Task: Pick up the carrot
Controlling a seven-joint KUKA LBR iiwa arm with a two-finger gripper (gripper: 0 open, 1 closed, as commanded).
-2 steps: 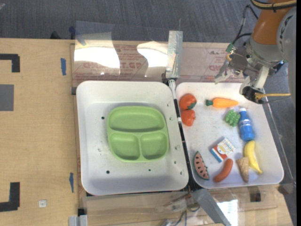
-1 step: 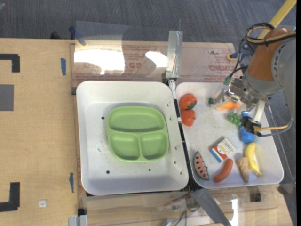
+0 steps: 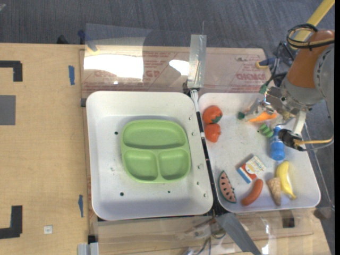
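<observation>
carrot (image 3: 260, 118) lying at the upper right of the right bin (image 3: 313, 195), orange body with green top pointing toward nine o'clock. my gripper (image 3: 272, 106) sits right on top of it, just at its one o'clock side, and i cannot tell how my fingers stand from here. tomato (image 3: 212, 113) off at nine o'clock from the carrot. blue bottle (image 3: 277, 149) at five o'clock, banana (image 3: 286, 178) beyond it. green divided plate (image 3: 156, 150) in the left bin (image 3: 101, 110).
</observation>
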